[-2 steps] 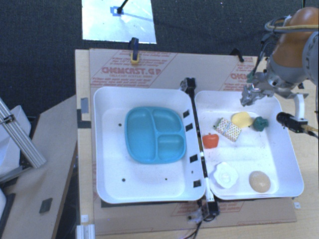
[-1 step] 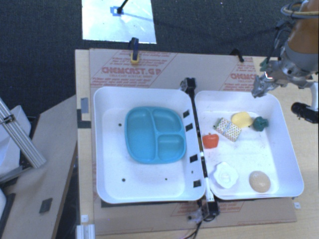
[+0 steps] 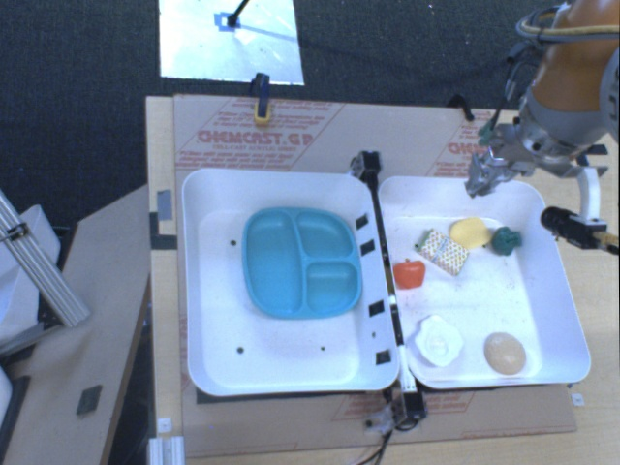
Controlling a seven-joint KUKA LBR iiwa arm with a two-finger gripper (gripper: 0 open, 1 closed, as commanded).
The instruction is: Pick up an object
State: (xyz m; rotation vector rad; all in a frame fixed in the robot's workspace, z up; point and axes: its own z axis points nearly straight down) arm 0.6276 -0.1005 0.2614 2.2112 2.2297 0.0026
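Observation:
The right bin (image 3: pixel 552 289) holds several small objects: a yellow lemon-like piece (image 3: pixel 469 231), a dark green piece (image 3: pixel 504 241), a patterned yellow-white block (image 3: pixel 444 252), a red pepper (image 3: pixel 410 274), a white fried-egg shape (image 3: pixel 439 341) and a tan round piece (image 3: pixel 505 354). My gripper (image 3: pixel 481 183) hangs above the bin's back edge, behind the yellow piece and apart from it. Nothing shows between its fingers.
The left bin (image 3: pixel 208 289) holds a blue sectioned plate (image 3: pixel 300 262). A black divider with clips (image 3: pixel 378 260) runs between the bins. A yellow clamp (image 3: pixel 262 100) sits on the cardboard at the back. A black fixture (image 3: pixel 572 227) juts in by the right bin's right rim.

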